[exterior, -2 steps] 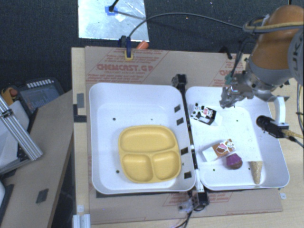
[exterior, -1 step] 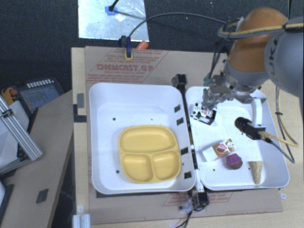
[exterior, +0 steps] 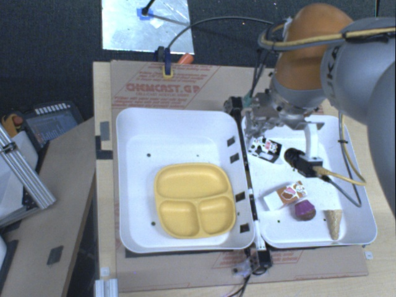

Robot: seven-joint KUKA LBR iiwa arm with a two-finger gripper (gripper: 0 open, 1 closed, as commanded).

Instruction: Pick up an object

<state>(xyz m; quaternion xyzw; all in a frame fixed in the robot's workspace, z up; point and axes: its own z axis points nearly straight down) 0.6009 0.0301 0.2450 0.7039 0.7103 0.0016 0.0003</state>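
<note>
Bright, even overhead light; foil sheet (exterior: pixel 146 16) glares, the near arm (exterior: pixel 365 67) blurs softly.

Dark carpet floor (exterior: pixel 49 36); shiny metal sheet (exterior: pixel 145 17); wooden bench (exterior: pixel 68 184).

Glossy yellow plastic tray (exterior: pixel 194 200) in smooth white plastic bin (exterior: pixel 133 166).

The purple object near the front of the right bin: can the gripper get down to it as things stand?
Probably yes. The purple object lies uncovered on the bin floor, with a white packet touching or nearly touching one side and a cone apart from it. The gripper sits further back over the right bin, nothing between.
</note>
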